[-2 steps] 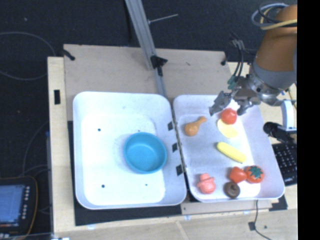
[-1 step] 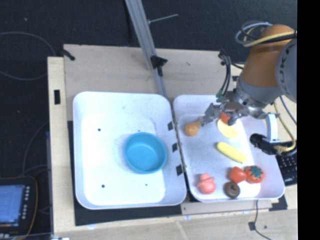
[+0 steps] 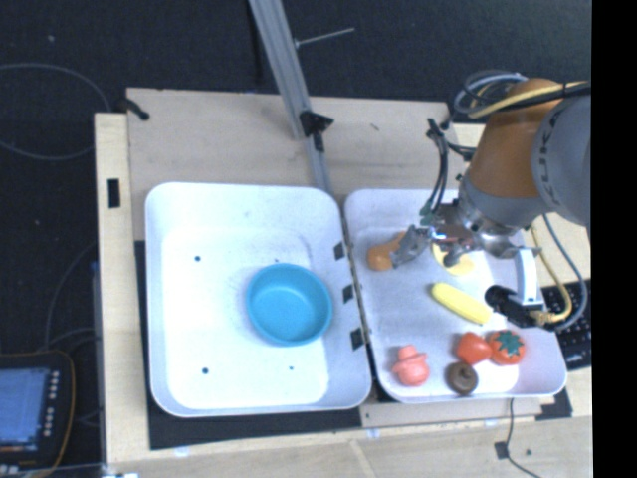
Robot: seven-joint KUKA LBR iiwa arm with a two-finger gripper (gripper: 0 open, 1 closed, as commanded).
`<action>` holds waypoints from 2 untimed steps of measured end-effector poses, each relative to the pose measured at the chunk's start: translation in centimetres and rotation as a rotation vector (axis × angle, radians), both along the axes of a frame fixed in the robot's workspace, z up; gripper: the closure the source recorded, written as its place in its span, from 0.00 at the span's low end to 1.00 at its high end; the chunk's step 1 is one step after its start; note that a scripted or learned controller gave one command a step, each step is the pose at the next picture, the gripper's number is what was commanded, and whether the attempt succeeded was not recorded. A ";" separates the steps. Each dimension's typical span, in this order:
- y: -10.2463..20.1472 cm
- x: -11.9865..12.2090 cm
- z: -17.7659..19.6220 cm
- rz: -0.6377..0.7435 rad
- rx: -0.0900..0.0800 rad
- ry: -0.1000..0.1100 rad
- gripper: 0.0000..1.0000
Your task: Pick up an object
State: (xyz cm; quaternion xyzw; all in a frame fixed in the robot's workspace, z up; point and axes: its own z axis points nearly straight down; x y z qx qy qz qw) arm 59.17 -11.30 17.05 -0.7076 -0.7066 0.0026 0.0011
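My gripper (image 3: 430, 254) hangs over the far part of the right bin (image 3: 398, 212), open, with nothing seen gripped between its fingers. An orange rounded object (image 3: 380, 258) lies just left of the left finger (image 3: 407, 251). A small yellow patch shows under the gripper; I cannot tell what it is. A yellow banana-like piece (image 3: 460, 303) lies below the gripper. Along the near side sit a red tomato (image 3: 475, 348), a red fruit with a green top (image 3: 508, 346), a pink toy (image 3: 409, 365) and a brown ring (image 3: 461, 377).
The left bin (image 3: 179, 217) holds a blue bowl (image 3: 289, 304) near its middle. A grey metal post (image 3: 284, 58) slants up from between the bins at the back. The wooden bench edge (image 3: 114, 267) runs on the left.
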 end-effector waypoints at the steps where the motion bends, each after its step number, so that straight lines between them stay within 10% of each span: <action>1: -1.1 -0.6 -5.1 0.000 0.000 0.001 0.00; 2: -1.0 -0.3 -3.4 -0.005 0.003 -0.009 1.00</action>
